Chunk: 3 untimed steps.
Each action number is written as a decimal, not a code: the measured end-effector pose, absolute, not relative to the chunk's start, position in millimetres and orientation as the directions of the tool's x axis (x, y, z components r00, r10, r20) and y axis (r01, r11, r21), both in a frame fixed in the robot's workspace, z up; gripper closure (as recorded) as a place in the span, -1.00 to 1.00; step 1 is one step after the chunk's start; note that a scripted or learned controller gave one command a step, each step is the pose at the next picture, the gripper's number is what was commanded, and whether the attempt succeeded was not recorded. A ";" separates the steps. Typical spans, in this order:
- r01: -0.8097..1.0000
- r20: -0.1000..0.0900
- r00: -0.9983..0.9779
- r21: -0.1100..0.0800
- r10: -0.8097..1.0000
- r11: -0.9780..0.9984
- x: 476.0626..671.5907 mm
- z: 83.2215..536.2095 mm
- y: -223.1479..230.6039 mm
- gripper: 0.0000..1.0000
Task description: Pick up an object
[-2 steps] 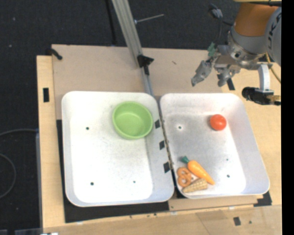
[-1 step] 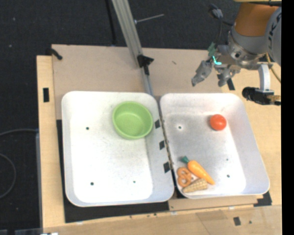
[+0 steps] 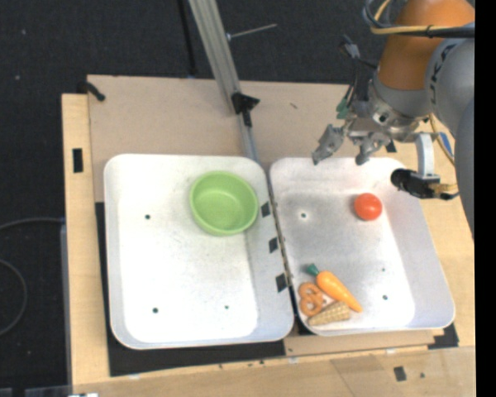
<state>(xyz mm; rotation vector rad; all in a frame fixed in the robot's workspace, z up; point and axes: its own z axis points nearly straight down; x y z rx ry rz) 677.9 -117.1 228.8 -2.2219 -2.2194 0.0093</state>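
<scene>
My claw [image 3: 344,147] hangs spread open, holding nothing, above the small round red-orange ball [image 3: 367,207]; next I'd descend.

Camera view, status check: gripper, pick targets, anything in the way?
Gripper open, holding nothing, above right bin's far edge. Red ball nearest; carrot and pretzel at near edge. Green bowl in left bin. Nothing blocking.

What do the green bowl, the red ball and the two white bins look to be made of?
The round green bowl looks like matte moulded plastic: even colour, soft sheen. The small red ball appears smooth, plastic or rubber; too small to tell. The two shallow white bins seem thin formed plastic, with rounded corners and grey scuffing.
</scene>
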 end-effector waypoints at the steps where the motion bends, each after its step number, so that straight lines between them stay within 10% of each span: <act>1: 1.000 -0.003 0.002 -0.005 1.000 -0.002 673.8 171.4 -127.9 -1.00; 2: 1.000 -0.003 -0.001 -0.004 1.000 0.001 674.9 109.2 -125.6 -1.00; 3: 1.000 -0.003 0.000 0.006 1.000 0.000 677.3 125.3 -126.1 1.00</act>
